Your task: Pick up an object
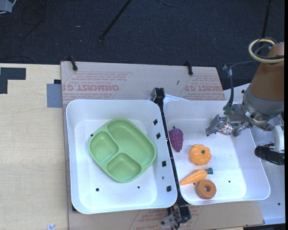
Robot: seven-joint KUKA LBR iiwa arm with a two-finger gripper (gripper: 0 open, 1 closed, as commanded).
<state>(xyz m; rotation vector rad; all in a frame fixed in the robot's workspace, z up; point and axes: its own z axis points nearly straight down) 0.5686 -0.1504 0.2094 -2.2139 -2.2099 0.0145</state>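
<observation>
The tool (pixel 224 126) hangs over the right bin's (pixel 259 186) upper part, well apart from the toys — whether it is open I cannot tell. Nothing looks picked yet; the pumpkin (pixel 200 154) lies nearest, so the next move calls for travel toward it and a descent.

Green tray (pixel 122 149); purple grapes (pixel 176 139); orange pumpkin (pixel 200 154), carrot (pixel 194 177), doughnut (pixel 206 189); white bins (pixel 79 128).

Glossy white plastic bins (pixel 81 128), matt green plastic tray (pixel 122 150), printed brown cardboard (pixel 110 83)
</observation>
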